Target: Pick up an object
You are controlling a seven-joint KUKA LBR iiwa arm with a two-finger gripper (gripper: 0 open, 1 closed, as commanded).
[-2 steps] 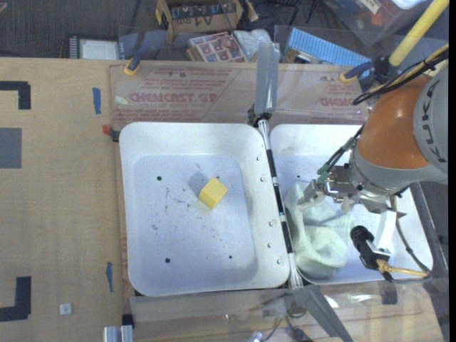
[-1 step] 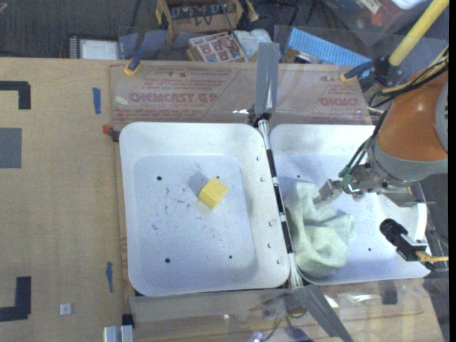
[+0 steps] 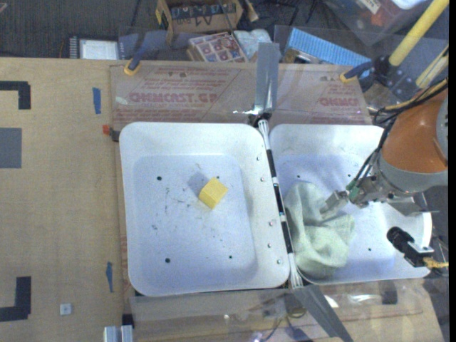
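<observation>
Where the cloth [image 3: 322,232] lies, crumpled in the near left corner of the right bin [image 3: 370,262], its left edge presses against the wall shared with the left bin [image 3: 142,262]. It is pale green-white and bunched into a soft heap. The gripper [image 3: 335,204] sits at the cloth's far right edge, its tip touching or just over the folds; I cannot tell which. Whether the gripper is open or closed cannot be told from this slant, and nothing is seen to be held in it. The cloth rests on the bin floor.

Behind the gripper, the arm [image 3: 399,184] reaches in from the right, with its orange band [image 3: 420,144] over the right bin's far right corner. A black part [image 3: 405,241] of the arm hangs over the near right rim.

In the left bin, a yellow block [image 3: 213,192] lies alone near the middle of the floor, tilted, well apart from the cloth. The floor around it bears dark scuffs and a few small holes.

A grey strip [image 3: 267,77] runs away from the seam between the bins over a cardboard sheet [image 3: 192,95] with red lettering, which lies flat just beyond both bins. Yellow clamps [image 3: 132,68] grip the sheet at its far corners. The wooden bench [image 3: 50,191] spreads to the left, marked with black corner shapes [image 3: 17,95] and bits of blue tape [image 3: 96,100]. Beyond the sheet stand a cardboard box [image 3: 196,6] and a blue ribbed panel [image 3: 324,47], and a yellow pole [image 3: 427,20] slants across the far right corner.
</observation>
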